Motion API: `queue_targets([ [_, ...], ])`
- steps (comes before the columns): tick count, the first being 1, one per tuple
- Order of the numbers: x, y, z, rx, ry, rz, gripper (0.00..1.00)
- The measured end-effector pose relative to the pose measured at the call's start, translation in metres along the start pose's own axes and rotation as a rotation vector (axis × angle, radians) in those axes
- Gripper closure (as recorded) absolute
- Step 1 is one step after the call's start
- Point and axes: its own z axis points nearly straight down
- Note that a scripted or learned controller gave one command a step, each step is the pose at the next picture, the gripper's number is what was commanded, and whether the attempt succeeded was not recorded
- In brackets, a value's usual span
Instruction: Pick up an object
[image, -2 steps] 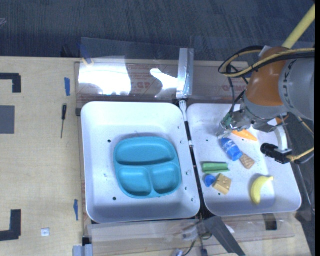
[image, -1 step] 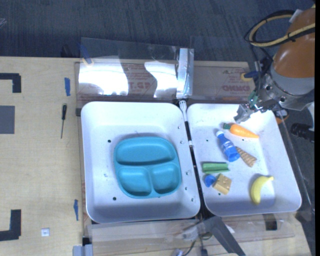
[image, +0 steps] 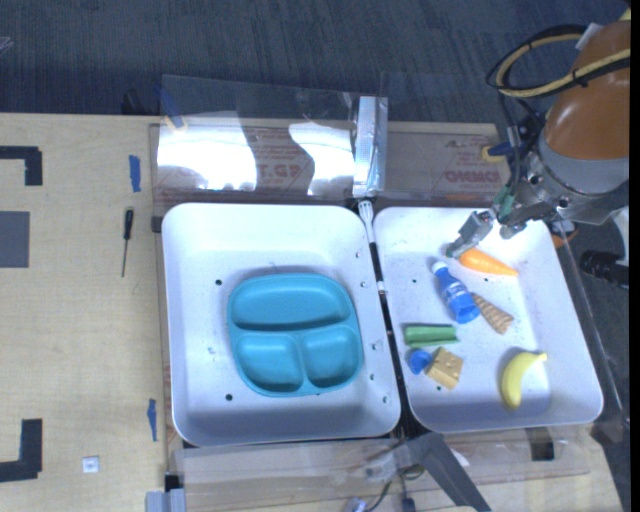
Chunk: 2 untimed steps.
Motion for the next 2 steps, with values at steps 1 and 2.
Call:
queue_targets([
  [1, -0.008, -0.003, 0.144, 0.010, 0.006, -0.052, 0.00],
  [2, -0.013, 0.011, 0.162, -0.003, -0.001, -0.157, 0.00],
])
